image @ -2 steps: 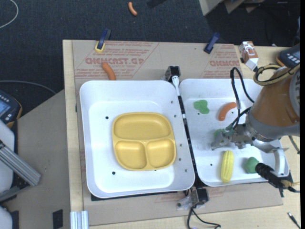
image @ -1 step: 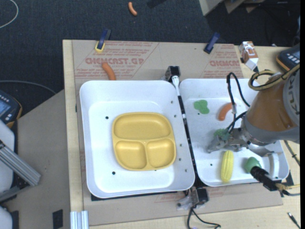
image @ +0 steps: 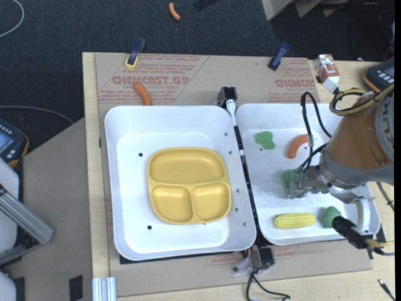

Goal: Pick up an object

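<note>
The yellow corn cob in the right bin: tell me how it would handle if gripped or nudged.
The corn cob looks rounded and elongated, so a sideways nudge would probably roll it. Its bumpy surface may help grip. It seems a light toy.

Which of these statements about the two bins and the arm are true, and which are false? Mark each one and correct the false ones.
1. The yellow divided plate lies in the left bin. True.
2. The corn cob lies in the left bin. False: it lies in the right bin, near the front edge.
3. An orange sausage lies on the board behind the left bin. True.
4. The arm's gripper is over the yellow plate. False: it is in the right bin, at a green item.
</note>
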Tool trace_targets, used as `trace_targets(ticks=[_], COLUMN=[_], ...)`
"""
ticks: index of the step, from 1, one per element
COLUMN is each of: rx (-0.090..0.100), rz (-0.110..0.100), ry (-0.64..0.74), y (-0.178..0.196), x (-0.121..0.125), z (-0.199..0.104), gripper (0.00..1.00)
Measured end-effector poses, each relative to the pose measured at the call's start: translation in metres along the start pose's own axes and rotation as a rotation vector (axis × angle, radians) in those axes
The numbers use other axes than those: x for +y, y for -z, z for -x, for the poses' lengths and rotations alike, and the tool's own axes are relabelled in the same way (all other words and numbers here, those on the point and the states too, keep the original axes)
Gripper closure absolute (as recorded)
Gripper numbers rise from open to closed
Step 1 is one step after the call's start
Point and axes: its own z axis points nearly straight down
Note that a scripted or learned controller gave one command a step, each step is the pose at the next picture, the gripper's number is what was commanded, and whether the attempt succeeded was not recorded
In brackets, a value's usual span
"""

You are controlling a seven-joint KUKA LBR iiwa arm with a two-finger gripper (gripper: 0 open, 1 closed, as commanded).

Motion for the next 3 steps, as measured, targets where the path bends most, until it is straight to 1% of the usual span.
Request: trace_targets(ticks=[1, 2, 3], rx=[-0.003, -0.002, -0.002], rz=[0.004, 0.005, 0.005], ry=[0.002, 0.003, 0.003], y=[0.059, 0.108, 0.131], x=[-0.002, 0.009, 0.010], z=[0.008, 0.009, 0.009], gripper=[1.00, 1.00, 1.00])
